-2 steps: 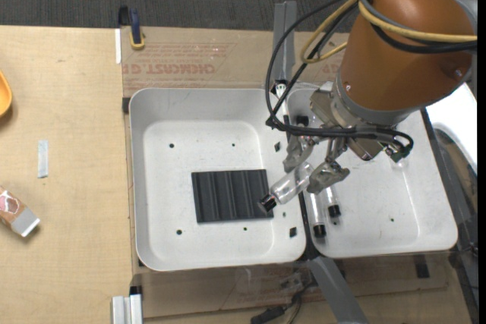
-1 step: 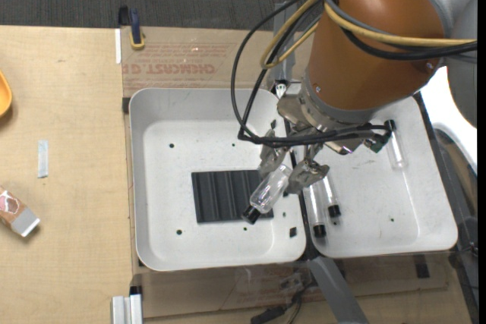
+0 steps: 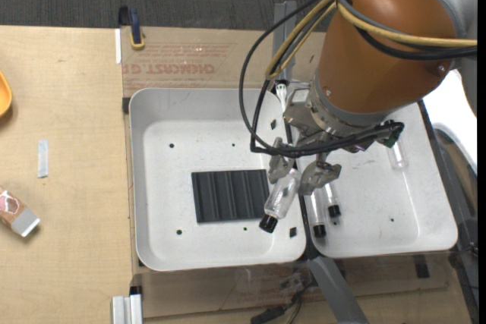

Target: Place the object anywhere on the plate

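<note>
Reaching in from the right side of the frame and hanging over the seam between the two bins: the gripper (image 3: pixel 301 182), under the arm's broad orange band (image 3: pixel 380 34). Fingers (image 3: pixel 285 172) spread apart, with the bins' rims visible in the gap between them and nothing caught there. Lying tilted just below the left-hand finger: a clear tube (image 3: pixel 278 199), black cap toward the lower left, upper end meeting that finger's tip. Cannot tell whether touching or merely overlapping.

Sitting flat in the lower middle of the left bin (image 3: pixel 140 163): the dark ridged plate (image 3: pixel 224 197). Tube's capped end just off the plate's lower right corner, over white bin floor rather than on the ridges.

Resting in the right bin (image 3: pixel 437 228): a second capped tube (image 3: pixel 332 206) near its left wall and a clear one (image 3: pixel 396 155) farther up. Lying on the wooden bench (image 3: pixel 61 87) at far left, a small white strip (image 3: pixel 43 159).
</note>
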`<state>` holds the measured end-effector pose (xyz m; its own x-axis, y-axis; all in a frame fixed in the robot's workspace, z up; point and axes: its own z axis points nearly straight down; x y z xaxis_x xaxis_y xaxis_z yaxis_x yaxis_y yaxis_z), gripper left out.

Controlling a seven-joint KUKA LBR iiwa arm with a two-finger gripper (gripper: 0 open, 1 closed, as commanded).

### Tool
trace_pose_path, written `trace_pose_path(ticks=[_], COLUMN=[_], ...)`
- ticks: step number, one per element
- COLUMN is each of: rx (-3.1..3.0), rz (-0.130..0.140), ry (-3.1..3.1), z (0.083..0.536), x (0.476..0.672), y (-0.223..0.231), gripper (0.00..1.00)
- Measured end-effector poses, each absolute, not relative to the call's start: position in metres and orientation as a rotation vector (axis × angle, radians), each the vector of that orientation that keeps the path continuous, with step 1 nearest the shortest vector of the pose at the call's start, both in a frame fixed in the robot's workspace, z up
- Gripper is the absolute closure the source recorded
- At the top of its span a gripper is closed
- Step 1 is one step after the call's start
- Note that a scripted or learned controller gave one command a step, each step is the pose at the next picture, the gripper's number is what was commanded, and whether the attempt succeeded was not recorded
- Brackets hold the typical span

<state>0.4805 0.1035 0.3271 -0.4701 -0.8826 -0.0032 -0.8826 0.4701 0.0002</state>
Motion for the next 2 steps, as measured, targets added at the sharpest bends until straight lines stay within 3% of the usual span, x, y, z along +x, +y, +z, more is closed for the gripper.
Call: trace_pose_path(ticks=[1,2], rx=[-1.792,-1.954], rz=[0.003,0.002], ry=[2.579,2.455], z=[0.295,0.337], x=[0.479,0.479], y=[0.114,0.095], gripper=[1.0,1.0])
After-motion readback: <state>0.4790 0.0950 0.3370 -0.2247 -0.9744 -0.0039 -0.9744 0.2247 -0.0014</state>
